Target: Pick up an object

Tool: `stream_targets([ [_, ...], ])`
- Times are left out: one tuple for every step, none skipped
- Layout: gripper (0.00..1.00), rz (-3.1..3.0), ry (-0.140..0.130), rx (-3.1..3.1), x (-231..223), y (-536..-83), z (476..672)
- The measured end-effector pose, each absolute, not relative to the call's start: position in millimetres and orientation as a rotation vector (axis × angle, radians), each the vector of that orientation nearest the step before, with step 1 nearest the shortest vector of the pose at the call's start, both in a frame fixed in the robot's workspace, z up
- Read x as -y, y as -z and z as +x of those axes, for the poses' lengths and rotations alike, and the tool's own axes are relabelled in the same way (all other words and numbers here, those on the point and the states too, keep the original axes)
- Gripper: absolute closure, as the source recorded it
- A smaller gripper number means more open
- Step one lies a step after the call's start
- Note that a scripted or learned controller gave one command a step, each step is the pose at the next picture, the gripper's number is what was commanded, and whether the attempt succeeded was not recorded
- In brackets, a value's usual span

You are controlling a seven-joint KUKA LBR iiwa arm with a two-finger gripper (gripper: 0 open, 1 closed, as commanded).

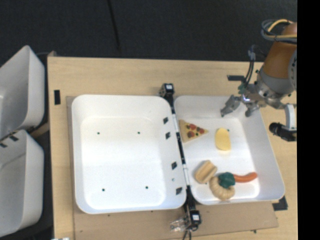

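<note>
Wooden tabletop (115, 74) carries both bins; gripper (240, 106), spread wide and holding nothing, hovers (presumably pre-grasp) just above the yellow piece (223, 139).

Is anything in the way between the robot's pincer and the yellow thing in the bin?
Nothing visible. The pincer hovers over the right bin's back edge, and bare white floor lies between it and the yellow piece. The pizza slice sits off to the side.
</note>
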State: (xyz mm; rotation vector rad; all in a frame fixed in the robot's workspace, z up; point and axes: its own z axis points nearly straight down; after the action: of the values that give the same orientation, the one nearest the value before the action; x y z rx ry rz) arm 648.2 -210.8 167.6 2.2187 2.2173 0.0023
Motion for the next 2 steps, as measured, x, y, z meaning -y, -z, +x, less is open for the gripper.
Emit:
stream_targets([
  [0.0, 2.221, 0.004, -2.228, 155.8, -98.1, 593.6],
  [0.0, 2.205, -0.013, -2.213, 166.9, -305.5, 639.4],
])
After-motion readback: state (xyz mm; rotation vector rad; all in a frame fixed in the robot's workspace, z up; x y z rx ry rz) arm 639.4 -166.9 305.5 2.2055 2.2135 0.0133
